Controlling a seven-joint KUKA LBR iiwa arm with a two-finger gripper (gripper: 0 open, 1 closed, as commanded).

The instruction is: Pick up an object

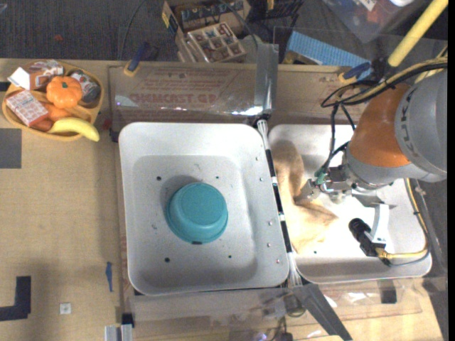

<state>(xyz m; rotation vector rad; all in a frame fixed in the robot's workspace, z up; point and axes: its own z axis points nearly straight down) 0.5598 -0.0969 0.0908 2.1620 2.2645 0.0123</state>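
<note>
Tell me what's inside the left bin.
A teal bowl, upside down, sits near the middle of the left bin. Small dark specks dot the floor around it. Anything under the bowl is hidden.

two white bins point(142, 148), one teal bowl point(197, 212), one tan cloth point(302, 204)

The grey arm point(426, 126) wears an orange band point(377, 137), with black cables point(334, 155) and perhaps dark lettering.

bowl point(197, 212) in L bin point(135, 162), cloth point(302, 208) in R bin point(412, 258)
</note>
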